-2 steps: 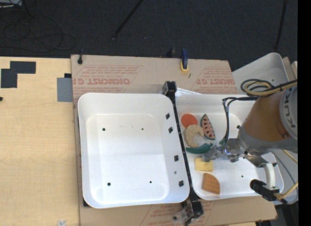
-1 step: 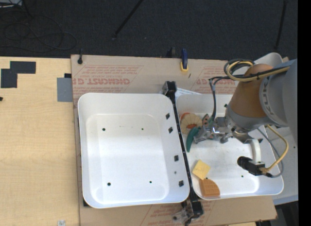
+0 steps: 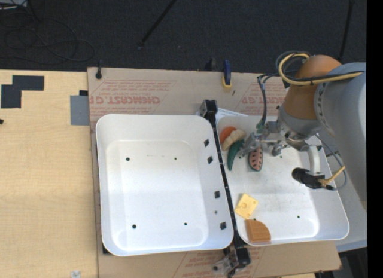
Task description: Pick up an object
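The gripper point(image 3: 258, 145) hangs in the upper middle of the right bin point(image 3: 326, 229), just above a speckled brown piece point(image 3: 256, 160). Whether it is released or clenched I cannot tell; the wrist and cables blur together there. The likely target is that brown piece, lying beside a green piece point(image 3: 233, 153) and an orange-and-cream piece point(image 3: 230, 136) by the bin's left wall. To grasp cleanly, come straight down centred on the brown piece, keeping off the green one. A yellow block point(image 3: 246, 205) and a tan wedge point(image 3: 258, 231) lie well apart, lower down. The arm point(image 3: 335, 103) is cut off at the frame's right.
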`<action>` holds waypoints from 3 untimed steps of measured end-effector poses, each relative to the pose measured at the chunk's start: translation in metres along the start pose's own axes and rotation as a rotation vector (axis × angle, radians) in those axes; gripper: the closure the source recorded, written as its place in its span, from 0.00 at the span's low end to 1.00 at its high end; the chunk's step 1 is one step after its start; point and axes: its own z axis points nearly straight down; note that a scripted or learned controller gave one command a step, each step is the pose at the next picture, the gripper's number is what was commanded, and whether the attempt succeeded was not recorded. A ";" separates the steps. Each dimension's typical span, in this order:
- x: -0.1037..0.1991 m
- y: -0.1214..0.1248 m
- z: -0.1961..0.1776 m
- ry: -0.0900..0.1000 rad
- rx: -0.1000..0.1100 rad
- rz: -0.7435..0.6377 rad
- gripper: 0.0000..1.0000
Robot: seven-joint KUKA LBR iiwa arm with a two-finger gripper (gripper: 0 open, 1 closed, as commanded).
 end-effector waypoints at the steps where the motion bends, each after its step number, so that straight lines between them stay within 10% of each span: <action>1: 0.039 0.006 0.000 -0.006 0.007 0.002 0.00; 2: 0.038 0.006 -0.010 -0.001 0.007 0.004 1.00; 3: 0.025 0.009 -0.181 -0.002 -0.013 0.003 1.00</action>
